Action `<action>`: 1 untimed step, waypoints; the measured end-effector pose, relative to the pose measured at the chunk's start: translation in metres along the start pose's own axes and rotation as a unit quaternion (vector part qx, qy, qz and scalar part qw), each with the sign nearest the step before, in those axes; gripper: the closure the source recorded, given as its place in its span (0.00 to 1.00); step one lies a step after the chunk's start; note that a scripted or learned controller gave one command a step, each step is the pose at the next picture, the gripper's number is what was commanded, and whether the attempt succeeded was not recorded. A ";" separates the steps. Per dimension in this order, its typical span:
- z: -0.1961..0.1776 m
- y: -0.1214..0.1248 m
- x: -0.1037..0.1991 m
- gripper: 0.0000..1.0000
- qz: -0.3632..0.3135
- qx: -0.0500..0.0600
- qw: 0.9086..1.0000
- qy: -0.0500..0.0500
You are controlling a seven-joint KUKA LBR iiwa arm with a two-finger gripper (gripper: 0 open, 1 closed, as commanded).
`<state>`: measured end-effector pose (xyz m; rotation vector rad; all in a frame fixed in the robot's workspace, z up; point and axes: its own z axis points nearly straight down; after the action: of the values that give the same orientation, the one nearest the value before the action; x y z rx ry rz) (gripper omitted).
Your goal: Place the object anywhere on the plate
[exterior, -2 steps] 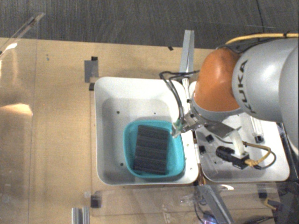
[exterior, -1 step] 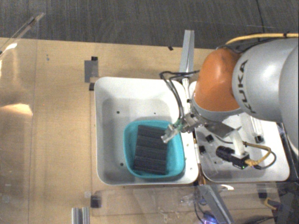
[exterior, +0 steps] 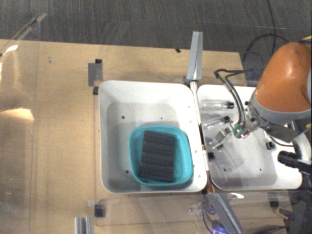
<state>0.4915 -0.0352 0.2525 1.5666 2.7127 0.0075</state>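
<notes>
You had the dark grey ribbed rectangular block (exterior: 158,155) lying flat on the square turquoise plate (exterior: 184,150) in the left white bin (exterior: 109,130); judged from that, placement looked complete. The block appeared stiff and light, its ridges offering friction; you would best have gripped it across the short width, on the long side faces. The gripper (exterior: 229,130) hung over the right white bin (exterior: 287,179), well apart from the block. You could not tell its finger state here.
</notes>
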 end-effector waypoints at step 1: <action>-0.011 0.003 0.000 1.00 -0.002 -0.003 1.000 -0.002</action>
<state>0.4941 -0.0342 0.2639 1.5586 2.7097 0.0141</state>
